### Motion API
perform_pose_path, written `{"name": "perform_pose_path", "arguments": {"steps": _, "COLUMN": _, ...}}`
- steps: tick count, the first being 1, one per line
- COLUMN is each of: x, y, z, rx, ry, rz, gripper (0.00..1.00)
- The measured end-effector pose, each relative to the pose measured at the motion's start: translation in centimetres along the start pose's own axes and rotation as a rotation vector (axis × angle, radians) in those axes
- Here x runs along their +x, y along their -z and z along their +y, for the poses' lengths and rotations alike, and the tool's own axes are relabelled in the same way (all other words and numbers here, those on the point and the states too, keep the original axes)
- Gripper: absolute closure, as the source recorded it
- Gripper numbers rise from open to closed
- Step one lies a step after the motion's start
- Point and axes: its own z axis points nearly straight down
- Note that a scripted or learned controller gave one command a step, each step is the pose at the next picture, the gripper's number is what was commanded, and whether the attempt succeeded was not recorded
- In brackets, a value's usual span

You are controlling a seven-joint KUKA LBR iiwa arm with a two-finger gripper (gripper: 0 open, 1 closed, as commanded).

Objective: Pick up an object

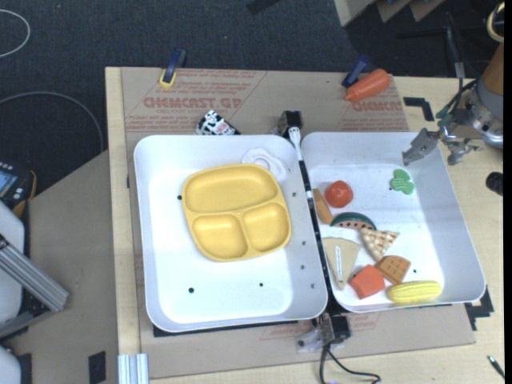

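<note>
My gripper (436, 152) hangs over the far right corner of the right bin (452, 222), open, with nothing between its fingers. A small green broccoli piece (402, 182) lies just in front of it and to its left. Further left in the same bin sit a red tomato (339, 193), a sausage (322, 206) and a watermelon slice (352, 221). Nearer the front lie a pizza slice (378, 241), a pale wedge (342, 260), a red block (368, 281), a waffle (394, 268) and a yellow corn cob (414, 292).
The left bin (160, 254) holds a yellow divided plate (236, 211) and a small white object (268, 160) behind it. On the bench behind the bins lie an orange carrot (368, 85), a black-and-white toy (214, 124) and a blue-yellow clamp (170, 69).
</note>
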Motion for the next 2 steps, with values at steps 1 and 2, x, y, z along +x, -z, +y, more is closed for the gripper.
{"name": "perform_pose_path", "arguments": {"steps": 1, "x": 0.1, "y": -4.4, "z": -0.5, "rx": 0.005, "ry": 0.000, "rz": 0.002, "gripper": 0.00}}
{"name": "perform_pose_path", "arguments": {"steps": 2, "x": 0.0, "y": -9.6, "z": 0.4, "rx": 0.005, "ry": 0.002, "rz": 0.001, "gripper": 0.00}}
